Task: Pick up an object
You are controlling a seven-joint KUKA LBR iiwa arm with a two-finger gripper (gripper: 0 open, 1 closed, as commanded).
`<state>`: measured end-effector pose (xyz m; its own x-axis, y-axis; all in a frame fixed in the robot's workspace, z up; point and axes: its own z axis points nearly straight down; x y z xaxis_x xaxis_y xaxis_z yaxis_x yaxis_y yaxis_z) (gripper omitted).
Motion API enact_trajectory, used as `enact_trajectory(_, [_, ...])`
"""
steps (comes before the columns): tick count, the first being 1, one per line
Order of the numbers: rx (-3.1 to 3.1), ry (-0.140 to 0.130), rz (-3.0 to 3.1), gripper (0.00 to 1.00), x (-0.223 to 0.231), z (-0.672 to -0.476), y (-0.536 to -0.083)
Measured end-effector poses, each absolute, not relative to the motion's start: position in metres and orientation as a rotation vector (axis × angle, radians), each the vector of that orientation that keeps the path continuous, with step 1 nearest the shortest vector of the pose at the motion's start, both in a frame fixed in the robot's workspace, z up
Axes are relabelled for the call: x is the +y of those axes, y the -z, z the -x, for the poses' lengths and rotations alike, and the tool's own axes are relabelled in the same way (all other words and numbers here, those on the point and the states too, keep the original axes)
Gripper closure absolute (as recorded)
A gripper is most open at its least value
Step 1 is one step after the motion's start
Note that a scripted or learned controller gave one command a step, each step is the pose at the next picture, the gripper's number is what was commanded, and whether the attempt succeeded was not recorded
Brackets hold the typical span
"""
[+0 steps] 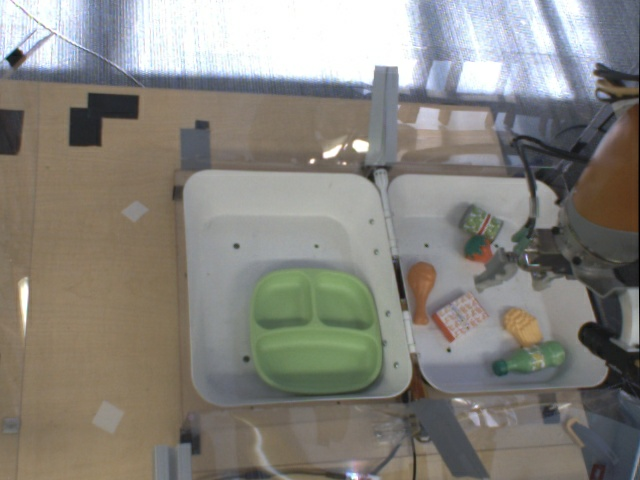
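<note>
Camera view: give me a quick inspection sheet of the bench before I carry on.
Surface: two white bins; left bin, right bin.
Job's things: right bin holds drumstick, red-patterned box, green can, yellow toy, green bottle.
Clutter: green divided plate in left bin.
Grippers: gripper low over right bin, beside the can.
Cables: black cables by arm.
Surroundings: black tape marks on bench.

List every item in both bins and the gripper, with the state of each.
Green tray: flat in left bin, compartments up.
Can: lying tilted, right bin.
Drumstick: lying by the divider.
Box: lying flat.
Yellow toy: resting above the bottle.
Bottle: on its side.
Gripper: low over right bin, holding nothing visible.
</note>
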<state>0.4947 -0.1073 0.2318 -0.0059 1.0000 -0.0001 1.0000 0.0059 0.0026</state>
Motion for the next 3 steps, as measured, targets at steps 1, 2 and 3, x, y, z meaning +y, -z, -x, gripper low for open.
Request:
enact_trajectory(1, [2.143,-0.001,-2.297,0.00,-0.084,-0.521,-0.111])
enact_trajectory(2, [2.104,-0.013,-2.322,0.00,-0.083,-0.514,-0.090])
enact_trajectory(3, [2.100,-0.021,-2.317,1.00,-0.083,-0.517,-0.102])
